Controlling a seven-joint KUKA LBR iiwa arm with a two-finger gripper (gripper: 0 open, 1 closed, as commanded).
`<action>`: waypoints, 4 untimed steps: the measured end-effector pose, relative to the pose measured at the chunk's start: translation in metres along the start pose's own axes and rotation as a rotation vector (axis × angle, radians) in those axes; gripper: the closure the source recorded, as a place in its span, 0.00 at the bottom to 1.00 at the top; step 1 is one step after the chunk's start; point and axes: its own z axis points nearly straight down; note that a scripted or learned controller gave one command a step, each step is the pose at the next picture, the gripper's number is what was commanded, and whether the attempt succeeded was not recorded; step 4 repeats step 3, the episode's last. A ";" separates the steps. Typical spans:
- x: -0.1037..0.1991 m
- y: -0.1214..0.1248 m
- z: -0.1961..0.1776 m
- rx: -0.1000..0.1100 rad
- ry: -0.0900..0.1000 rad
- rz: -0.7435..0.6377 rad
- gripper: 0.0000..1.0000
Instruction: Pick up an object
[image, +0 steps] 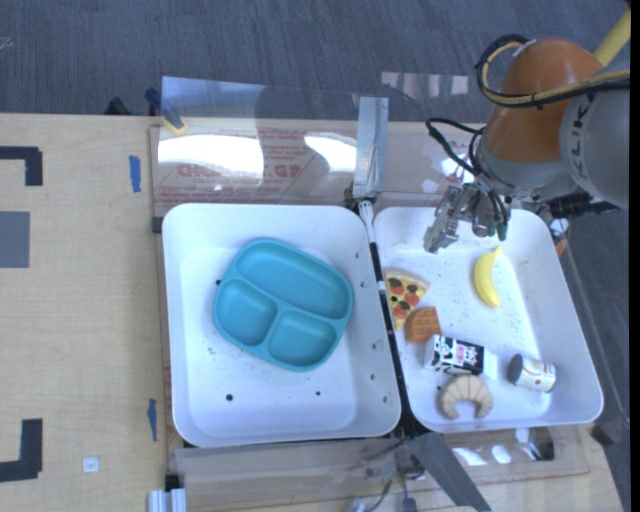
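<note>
Two white bins sit on the counter (70, 330). The left bin (190, 400) holds one blue divided plate (283, 302). The right bin (575, 380) holds six things: one banana (486, 277), pizza slice (405, 292), cookie (423, 323), carton (457, 354), croissant (466, 397), cup (531, 372). The pincer (466, 222), fingers apart and holding nothing, hangs at that bin's upper middle.

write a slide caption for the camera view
Grey arm's gripper hovers over the right white bin near a yellow toy banana; blue divided plate lies left.

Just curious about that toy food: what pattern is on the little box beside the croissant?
Black and white patches, like a cow's hide, on the little box, seen in the camera view.
</note>
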 end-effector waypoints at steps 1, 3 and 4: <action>0.050 0.004 -0.036 -0.001 0.006 -0.468 1.00; 0.171 0.022 -0.034 -0.003 0.012 -0.713 1.00; 0.171 0.022 -0.034 -0.003 0.012 -0.713 1.00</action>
